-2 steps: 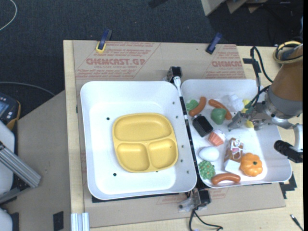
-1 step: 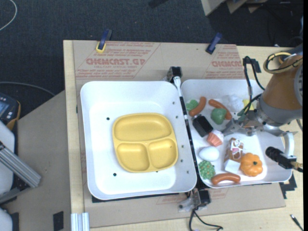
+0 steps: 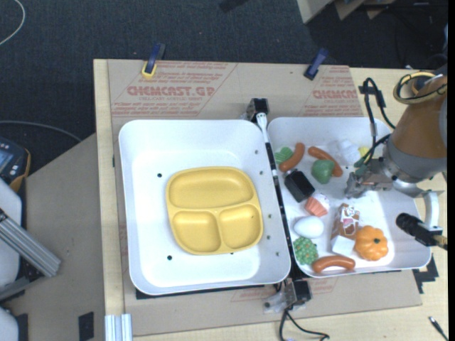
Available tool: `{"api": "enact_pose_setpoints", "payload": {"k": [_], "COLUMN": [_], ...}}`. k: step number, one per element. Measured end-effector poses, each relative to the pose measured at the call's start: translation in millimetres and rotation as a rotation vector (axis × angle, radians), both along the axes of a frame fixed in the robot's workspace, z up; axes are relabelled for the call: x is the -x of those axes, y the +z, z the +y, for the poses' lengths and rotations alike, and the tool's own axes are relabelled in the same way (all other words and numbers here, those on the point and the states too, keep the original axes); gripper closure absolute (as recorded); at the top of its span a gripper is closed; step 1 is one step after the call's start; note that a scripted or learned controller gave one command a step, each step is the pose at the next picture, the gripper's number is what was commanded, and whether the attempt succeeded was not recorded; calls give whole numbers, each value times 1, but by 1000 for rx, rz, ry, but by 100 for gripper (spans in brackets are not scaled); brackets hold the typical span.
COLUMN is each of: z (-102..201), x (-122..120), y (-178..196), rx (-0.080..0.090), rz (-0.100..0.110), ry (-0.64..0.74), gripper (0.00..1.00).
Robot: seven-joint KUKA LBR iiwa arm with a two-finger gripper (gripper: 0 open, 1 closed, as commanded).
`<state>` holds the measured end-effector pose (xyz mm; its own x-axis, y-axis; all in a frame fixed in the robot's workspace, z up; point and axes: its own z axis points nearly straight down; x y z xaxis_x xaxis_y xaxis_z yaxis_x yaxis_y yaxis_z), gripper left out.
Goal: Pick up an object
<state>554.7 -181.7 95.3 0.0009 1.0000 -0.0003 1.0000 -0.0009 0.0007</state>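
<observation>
The right bin holds several toy foods: a green pepper, two sausages at the back, a black block, a pink-orange piece, a white egg, a green broccoli, another sausage, an orange pumpkin and a brown-and-white packet. My gripper is low inside this bin, just right of the green pepper and above the packet. Nothing is seen held in it.
The left bin contains a yellow divided tray. A small white item lies at the back of the right bin beside the arm. The arm's orange band rises over the bin's right rim. Clamps stand on the board's far edge.
</observation>
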Motion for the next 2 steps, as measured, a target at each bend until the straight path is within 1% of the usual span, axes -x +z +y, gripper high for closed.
{"api": "enact_pose_setpoints", "payload": {"k": [1,2], "z": [3,0], "x": [4,1], "y": [45,88], "rx": [2,3], "rz": [-4,-6], "ry": [1,2], "gripper": [100,100]}}
